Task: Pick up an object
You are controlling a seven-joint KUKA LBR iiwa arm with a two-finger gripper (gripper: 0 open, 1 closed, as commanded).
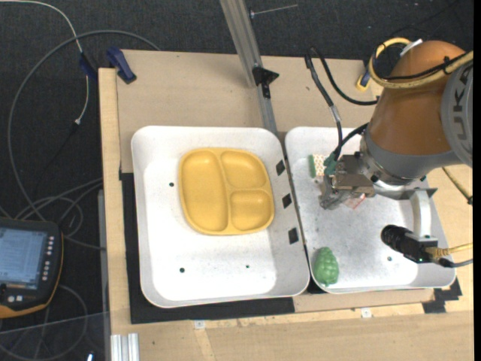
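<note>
Bench (111, 164) carries 2 white bins side by side. Arm (417, 104) reaches in from right, wrist over right bin (361, 269), gripper (331, 199) low nr that bin's far-left part. Pose reads as set up for a pick there. Grip state: cannot tell, wrist body hides the tip from above. Nothing seen held.

Left bin (158, 277): yellow divided plate (225, 190), 3 compartments, lying flat, roughly centred, well apart from gripper. Prob. too wide & flat for this gripper.

Right bin, candidates:
- green lump (325, 266) at near-left corner, close to bin wall. Wall may block approach on that side.
- small green/white piece (312, 165) + patterned bit (325, 164) nr far-left wall, just beside gripper. Likeliest target; can't tell if gripper touches either. Both too small to ID.

Obstacles: walls where the 2 bins meet, w/ black clips (285, 200) along them; metal post (239, 28) slanting over far edge of bench.
</note>
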